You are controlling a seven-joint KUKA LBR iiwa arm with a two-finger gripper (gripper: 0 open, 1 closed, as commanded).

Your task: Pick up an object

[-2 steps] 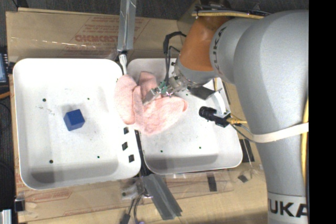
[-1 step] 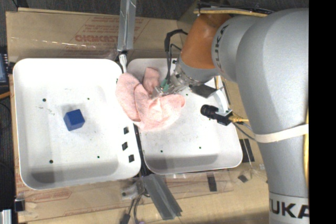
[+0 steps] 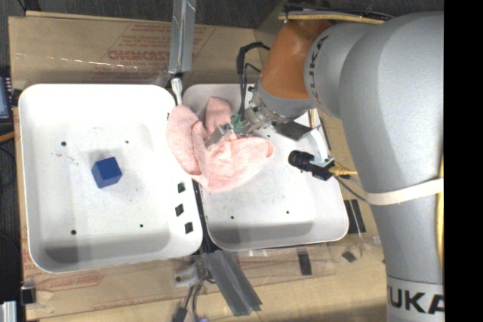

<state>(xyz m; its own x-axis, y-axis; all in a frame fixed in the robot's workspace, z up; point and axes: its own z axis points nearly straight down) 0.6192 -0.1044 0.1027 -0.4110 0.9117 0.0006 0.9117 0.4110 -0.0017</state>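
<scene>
1. The pink cloth [image 3: 219, 147] lies crumpled in the right bin [image 3: 302, 222], its left part draped over the wall shared with the left bin [image 3: 45, 162].
2. The gripper [image 3: 230, 128] sits on the cloth; its finger opening cannot be determined.
3. A blue cube [image 3: 107, 171] rests in the left bin.

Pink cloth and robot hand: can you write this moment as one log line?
arm: over right bin | gripper: at pink cloth | cloth: draped over divider | blue cube: left bin
</scene>
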